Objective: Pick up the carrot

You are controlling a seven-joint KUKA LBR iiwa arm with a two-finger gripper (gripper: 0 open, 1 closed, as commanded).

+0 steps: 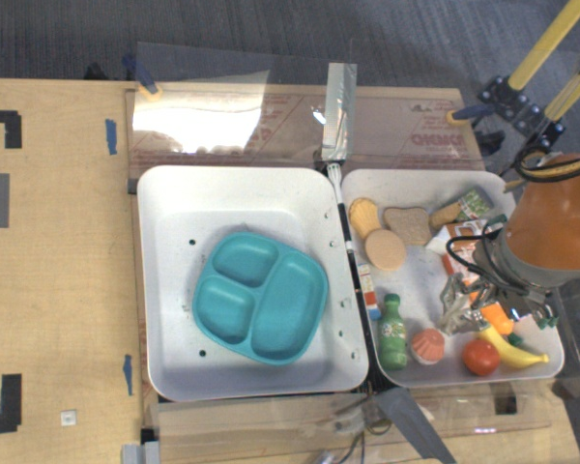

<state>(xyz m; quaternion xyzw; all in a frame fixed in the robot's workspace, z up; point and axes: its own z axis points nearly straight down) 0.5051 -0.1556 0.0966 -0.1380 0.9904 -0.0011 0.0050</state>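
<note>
The carrot [494, 314] shows as a small orange piece in the right bin [420, 288], near its lower right corner, just above a yellow banana [515, 349] and a red tomato [480, 357]. My gripper [461, 304] hangs low over the bin, right beside the carrot on its left and partly covering it. The grey wrist with its orange band [561, 225] hides the area above the carrot. I cannot make out whether anything is held.
The right bin also holds a green bottle [393, 332], a pink ball [427, 346], a round tan disc [385, 250], a bread roll [364, 216], a tan slice [411, 223] and a packet [466, 209]. A teal divided plate [261, 298] lies in the left bin [174, 211].
</note>
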